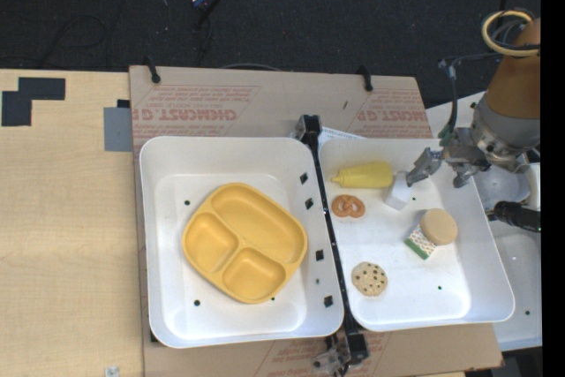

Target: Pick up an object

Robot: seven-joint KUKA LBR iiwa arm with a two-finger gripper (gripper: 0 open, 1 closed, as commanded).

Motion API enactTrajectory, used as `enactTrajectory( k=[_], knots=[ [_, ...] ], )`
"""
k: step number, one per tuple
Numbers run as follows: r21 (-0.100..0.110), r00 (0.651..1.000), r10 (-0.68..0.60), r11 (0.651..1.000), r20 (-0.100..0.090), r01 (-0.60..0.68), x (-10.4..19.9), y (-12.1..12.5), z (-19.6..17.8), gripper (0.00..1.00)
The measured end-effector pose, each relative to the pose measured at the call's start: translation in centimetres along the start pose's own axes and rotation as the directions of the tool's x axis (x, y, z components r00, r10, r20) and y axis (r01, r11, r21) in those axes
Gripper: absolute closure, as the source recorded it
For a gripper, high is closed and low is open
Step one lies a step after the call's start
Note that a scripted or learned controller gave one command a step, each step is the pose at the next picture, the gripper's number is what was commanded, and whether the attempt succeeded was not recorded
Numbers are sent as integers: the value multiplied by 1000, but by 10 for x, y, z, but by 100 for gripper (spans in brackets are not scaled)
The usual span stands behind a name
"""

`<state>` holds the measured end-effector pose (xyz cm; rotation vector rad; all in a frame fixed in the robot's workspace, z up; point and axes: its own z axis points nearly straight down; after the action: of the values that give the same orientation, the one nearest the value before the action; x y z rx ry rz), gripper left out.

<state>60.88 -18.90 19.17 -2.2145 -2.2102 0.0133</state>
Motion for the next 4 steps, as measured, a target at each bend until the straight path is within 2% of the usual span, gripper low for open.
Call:
enactTrajectory(
  k=[1, 3, 4],
  knots=[
    [-14, 1000, -2, 1000, 3, 2, 0, 3, -8, 0],
    [-7, 1000, -2, 1000, 1, 2, -7, -3, 106, 0],
    [-12, 1000, -1, 1000, 2, 1, -7, -3, 104, 0]
  ],
)
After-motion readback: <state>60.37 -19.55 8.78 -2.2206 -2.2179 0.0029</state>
